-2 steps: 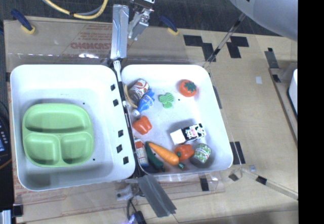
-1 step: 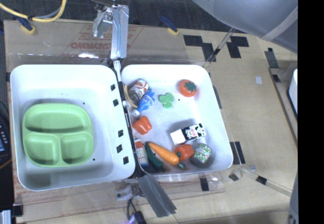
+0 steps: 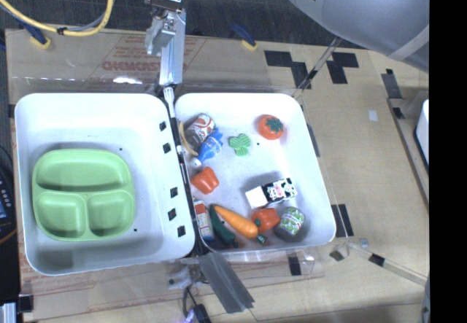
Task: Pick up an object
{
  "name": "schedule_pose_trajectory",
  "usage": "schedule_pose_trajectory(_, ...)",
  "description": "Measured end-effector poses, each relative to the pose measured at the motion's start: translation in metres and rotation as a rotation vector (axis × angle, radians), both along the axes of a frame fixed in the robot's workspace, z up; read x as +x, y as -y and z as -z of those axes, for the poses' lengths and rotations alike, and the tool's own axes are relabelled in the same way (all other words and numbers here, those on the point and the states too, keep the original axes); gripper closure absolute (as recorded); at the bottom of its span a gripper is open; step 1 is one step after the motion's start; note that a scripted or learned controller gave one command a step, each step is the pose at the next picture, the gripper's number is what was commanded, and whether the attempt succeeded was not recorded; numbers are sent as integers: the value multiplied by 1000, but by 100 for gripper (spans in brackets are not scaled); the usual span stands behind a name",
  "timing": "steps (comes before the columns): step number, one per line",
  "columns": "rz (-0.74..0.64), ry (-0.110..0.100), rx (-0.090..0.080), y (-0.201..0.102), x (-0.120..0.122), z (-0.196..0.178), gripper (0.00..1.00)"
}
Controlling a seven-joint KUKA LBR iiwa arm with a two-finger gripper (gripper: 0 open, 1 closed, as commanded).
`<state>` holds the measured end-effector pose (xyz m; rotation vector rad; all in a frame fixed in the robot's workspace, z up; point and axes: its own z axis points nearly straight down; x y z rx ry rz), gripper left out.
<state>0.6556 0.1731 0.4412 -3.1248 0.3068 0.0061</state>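
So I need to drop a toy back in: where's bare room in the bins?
Left bin: bare strip behind the green tray. Right bin: open floor between the tomato and milk carton. Crowded along the divider and front, around the carrot.

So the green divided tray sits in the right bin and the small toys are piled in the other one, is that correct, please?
Not quite: the camera view shows the green divided tray in the left bin; the small toys, such as the carrot, lie in the right bin.

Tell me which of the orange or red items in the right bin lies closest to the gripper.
The round tomato with the green stem, near the bin's far wall. The orange pepper, carrot and red piece lie farther from the gripper.
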Motion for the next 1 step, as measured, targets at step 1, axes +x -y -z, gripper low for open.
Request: schedule_pose_trajectory(1,3,2,0,77,1,0,100)
